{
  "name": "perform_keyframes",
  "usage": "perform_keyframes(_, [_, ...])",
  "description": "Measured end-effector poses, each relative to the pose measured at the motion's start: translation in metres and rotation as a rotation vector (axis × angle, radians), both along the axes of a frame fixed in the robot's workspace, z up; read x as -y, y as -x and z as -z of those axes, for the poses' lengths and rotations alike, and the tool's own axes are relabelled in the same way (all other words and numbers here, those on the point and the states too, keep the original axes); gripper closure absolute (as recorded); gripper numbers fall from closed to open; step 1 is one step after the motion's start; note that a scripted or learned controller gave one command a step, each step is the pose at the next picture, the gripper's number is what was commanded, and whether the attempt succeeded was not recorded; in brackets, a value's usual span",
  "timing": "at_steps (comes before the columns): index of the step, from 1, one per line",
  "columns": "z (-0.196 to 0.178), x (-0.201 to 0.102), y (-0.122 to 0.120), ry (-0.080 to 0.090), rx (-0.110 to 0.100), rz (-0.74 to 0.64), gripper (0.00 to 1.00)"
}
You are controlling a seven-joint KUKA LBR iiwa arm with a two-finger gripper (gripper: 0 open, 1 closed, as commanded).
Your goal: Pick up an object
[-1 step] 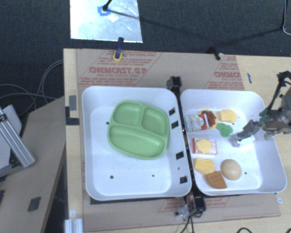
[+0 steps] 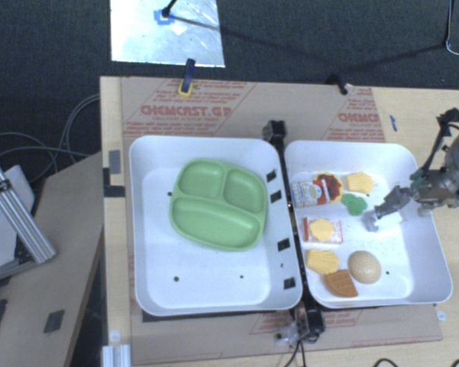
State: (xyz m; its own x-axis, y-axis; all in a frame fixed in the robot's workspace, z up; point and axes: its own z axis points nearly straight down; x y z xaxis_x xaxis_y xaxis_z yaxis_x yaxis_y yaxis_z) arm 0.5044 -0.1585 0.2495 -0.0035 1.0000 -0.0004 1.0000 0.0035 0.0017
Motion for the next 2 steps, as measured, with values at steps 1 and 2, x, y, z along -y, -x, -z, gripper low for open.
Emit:
perform_keyframes(1, [0.042, 0.001, -0.006, -0.001, -0.001, 0.002, 0.00])
perform_keyframes(2, [0.098, -0.008, 0.000, -0.002, -0.004, 0.002, 0.00])
